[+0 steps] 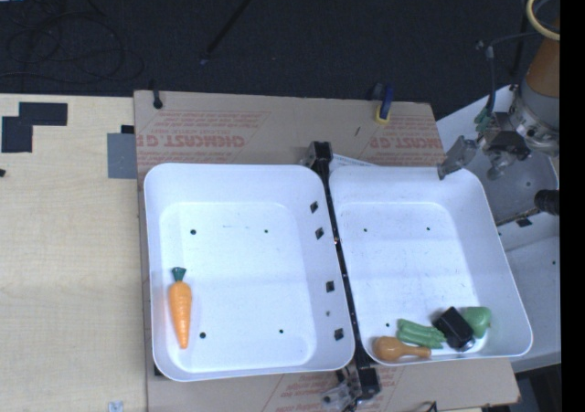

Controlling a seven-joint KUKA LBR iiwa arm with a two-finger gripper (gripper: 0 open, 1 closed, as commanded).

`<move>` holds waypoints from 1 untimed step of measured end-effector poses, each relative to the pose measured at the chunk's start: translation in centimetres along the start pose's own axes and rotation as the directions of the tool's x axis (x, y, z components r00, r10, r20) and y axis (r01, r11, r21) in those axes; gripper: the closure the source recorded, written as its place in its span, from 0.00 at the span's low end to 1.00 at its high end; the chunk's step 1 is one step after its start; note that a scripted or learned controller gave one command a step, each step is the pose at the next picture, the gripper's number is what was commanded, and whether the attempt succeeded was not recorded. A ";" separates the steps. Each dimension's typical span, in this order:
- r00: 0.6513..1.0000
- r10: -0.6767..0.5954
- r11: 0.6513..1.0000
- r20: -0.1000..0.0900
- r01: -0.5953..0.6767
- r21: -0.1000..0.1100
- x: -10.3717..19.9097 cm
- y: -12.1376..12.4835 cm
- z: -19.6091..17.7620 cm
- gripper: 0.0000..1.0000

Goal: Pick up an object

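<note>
Bench (64, 246): cardboard sheet (274, 132), 2 white bins (233, 177) side-by-side.

My feed is evenly lit from above, the white bins (239, 184) bright with soft shadows along their walls, the background dark, and the focus perhaps slightly soft.

Two white bins (233, 184) rest on printed cardboard (274, 127).
</note>
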State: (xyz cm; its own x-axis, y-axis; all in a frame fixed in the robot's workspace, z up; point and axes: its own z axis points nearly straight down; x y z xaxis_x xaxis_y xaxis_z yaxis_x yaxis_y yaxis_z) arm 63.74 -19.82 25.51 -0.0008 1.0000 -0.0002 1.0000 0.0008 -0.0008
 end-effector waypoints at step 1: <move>1.000 -0.001 1.000 -0.006 0.001 0.016 3.8 0.2 16.7 0.00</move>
State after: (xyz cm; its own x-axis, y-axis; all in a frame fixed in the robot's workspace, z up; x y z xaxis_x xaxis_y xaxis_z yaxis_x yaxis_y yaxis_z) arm 63.96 -16.01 8.79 -0.0018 1.0000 0.0059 0.9999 0.0019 -0.0165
